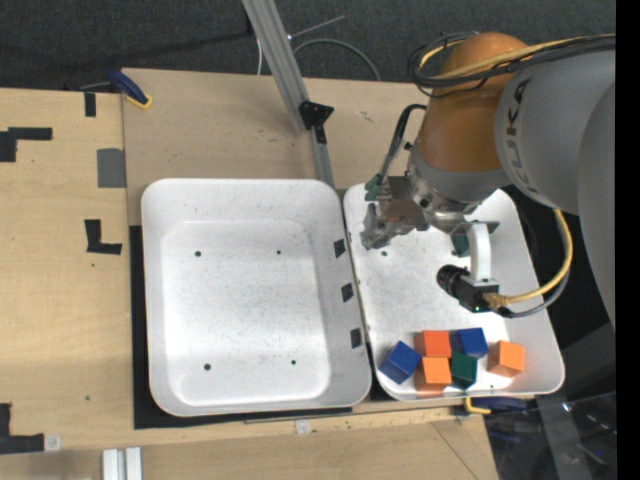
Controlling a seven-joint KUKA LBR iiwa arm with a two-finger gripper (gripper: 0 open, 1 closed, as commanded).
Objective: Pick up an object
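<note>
Wooden bench (60, 348) under a slanted overhead camera, black tape marks on the left side, dark floor behind.

Nearest edge: cluster of small blocks in the front corner of the right bin (400, 298). Blue block (401, 360) on the left of the pile, tilted, a bit apart. Then orange block (435, 343), second orange block (435, 371), green block (463, 370), another blue block (470, 342), and a lone orange block (508, 357) at the right end. The middle four are touching or nearly so.

Left bin (240, 288) sits alongside, sharing the centre edge.

Further back: gripper (378, 230) hangs over the rear half of the right bin, well apart from the blocks. Finger state: cannot tell, wrist hardware blocks the view. Nothing seen held.

Behind that, a grey metal pole (285, 63) slants across the bench.

Handling guess: blocks look rigid, light, flat-faced; likely smooth, so mild slip risk. Best targets are the tilted blue one or the right-end orange one, since both have free sides. Grip across two opposite flat faces. Packed middle blocks leave little finger clearance.
</note>
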